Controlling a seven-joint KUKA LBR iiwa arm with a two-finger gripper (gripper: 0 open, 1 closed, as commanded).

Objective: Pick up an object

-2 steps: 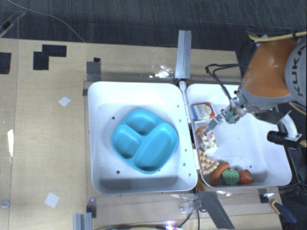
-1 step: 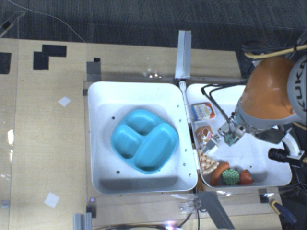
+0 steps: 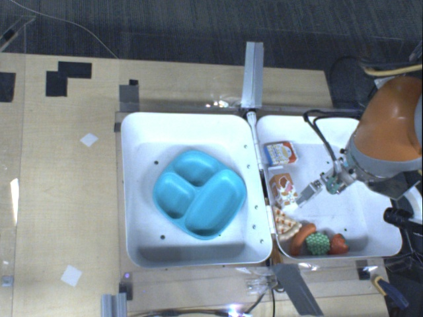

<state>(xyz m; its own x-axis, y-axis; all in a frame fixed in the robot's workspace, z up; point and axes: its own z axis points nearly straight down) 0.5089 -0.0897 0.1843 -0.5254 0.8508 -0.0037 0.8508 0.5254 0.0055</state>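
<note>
The right bin (image 3: 370,246) holds several small items. A blue and white carton (image 3: 280,152) lies near its back left. A red and white packet (image 3: 282,187) lies below it along the left wall. At the front left corner are a tan waffle-like piece (image 3: 285,224), an orange-red sausage (image 3: 301,235), a green knobbly ball (image 3: 318,243) and a red piece (image 3: 338,244). My gripper (image 3: 299,199) reaches in from the right, slanted down-left, its tip just right of the red and white packet and above the waffle piece. Nothing visibly hangs from it.
The left bin (image 3: 142,243) holds a blue divided plate (image 3: 199,193). A metal post (image 3: 253,74) stands behind the wall between the bins. The arm's orange band (image 3: 395,121) hangs over the right bin's far right side, with a black cable (image 3: 324,134) looping beside it.
</note>
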